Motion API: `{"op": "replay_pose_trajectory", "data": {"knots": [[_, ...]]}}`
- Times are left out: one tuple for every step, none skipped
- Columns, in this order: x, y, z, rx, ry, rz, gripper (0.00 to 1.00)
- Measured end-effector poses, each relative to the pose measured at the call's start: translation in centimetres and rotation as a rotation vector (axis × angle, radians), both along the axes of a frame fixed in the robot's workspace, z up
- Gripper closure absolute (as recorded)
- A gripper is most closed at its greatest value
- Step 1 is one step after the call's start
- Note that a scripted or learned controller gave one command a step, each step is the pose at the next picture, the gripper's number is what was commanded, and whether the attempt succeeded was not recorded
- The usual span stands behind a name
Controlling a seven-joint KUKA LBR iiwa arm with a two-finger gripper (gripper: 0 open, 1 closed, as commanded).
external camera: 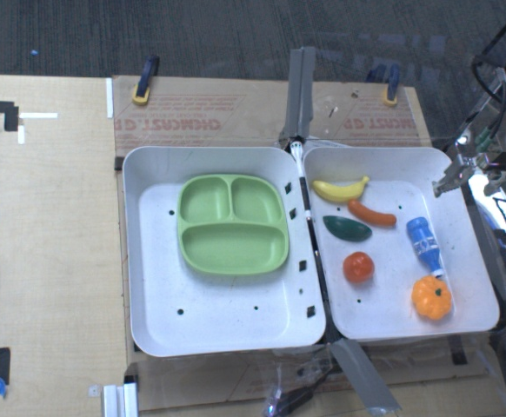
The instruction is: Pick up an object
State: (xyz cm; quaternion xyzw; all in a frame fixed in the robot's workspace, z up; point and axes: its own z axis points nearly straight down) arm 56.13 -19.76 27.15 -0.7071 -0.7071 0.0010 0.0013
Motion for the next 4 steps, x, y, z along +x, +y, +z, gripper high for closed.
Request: {"op": "replay_pose_trajectory", "data": {"knots": [[-2.0,-0.8,-14.1,0.0,0.0,0.048,0.0],[0.6,-1.5,-18.1,0.011,-0.002,0.032,0.0],[0.6,-1.8,-17.2,0.005,-0.002,0.029,1.0],[1.7,5.2,-5.2,-0.001,-0.001,0.102,1.0]]}}
